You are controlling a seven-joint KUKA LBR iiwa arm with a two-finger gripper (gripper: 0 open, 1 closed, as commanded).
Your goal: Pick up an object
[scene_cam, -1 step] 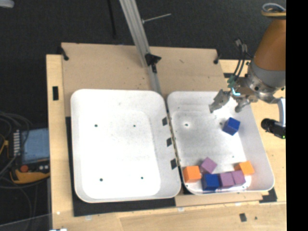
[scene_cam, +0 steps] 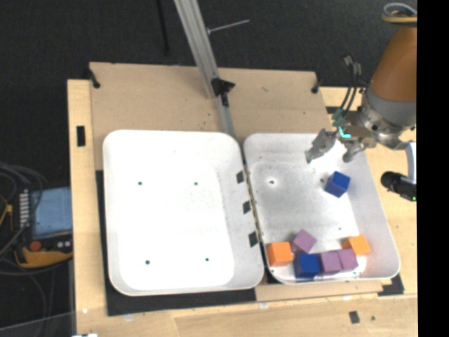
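Observation:
My gripper (scene_cam: 335, 147) hangs over the far part of the right bin (scene_cam: 287, 188), open, with nothing between its fingers. A blue cube (scene_cam: 337, 184) lies alone on the bin floor just in front of it, apart from the fingertips. Along the bin's near edge sits a cluster: an orange cube (scene_cam: 280, 252), a purple cube (scene_cam: 304, 241), a dark blue cube (scene_cam: 307, 265), two purple cubes (scene_cam: 330, 261) (scene_cam: 346, 258) and another orange cube (scene_cam: 359, 244).
The left bin (scene_cam: 175, 209) sits beside the right one, joined by black clips (scene_cam: 247, 206). A slanted metal pole (scene_cam: 200, 41) rises behind the bins. A black part on a bracket (scene_cam: 398, 182) stands at the right.

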